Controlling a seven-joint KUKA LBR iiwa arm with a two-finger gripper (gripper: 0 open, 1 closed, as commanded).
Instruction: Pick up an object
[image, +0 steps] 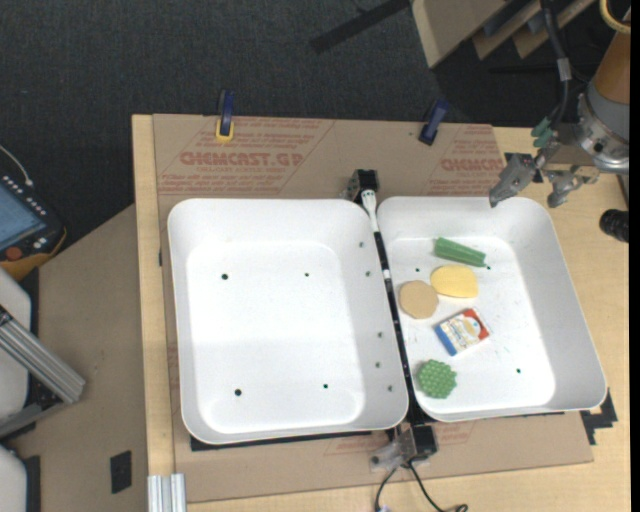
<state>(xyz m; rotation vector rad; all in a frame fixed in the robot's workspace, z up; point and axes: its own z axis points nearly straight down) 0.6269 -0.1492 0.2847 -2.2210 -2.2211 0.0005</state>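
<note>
Two white bins sit side by side on the counter: the left bin and the right bin. The right one holds a green bar, yellow oval, tan disc, small packet and green knobbly piece. The end effector hangs released above that bin's far right corner, fingers spread, grasping nothing.

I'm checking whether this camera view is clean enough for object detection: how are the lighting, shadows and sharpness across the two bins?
Camera view: the left bin has a brighter band across its lower floor and a soft shadow above; the right bin is evenly lit, its objects such as the green block fairly sharp with faint shadows; the gripper near the top right looks slightly soft; no strong glare.
</note>
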